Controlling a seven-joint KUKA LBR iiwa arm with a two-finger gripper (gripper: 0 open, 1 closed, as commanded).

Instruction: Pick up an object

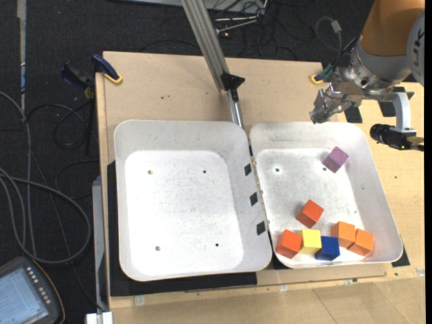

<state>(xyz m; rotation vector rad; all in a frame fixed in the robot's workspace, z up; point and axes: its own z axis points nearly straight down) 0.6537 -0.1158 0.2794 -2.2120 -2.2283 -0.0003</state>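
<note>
From my station, the grey two-finger gripper point(324, 111) hovered above the right white plastic bin's point(378, 181) far rim; a small purple cube point(335, 158) lay nearby.

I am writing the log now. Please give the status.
Pincer above right bin's far edge, holding nothing visible. Purple cube nearest, standing alone. Nothing in the way.
</note>
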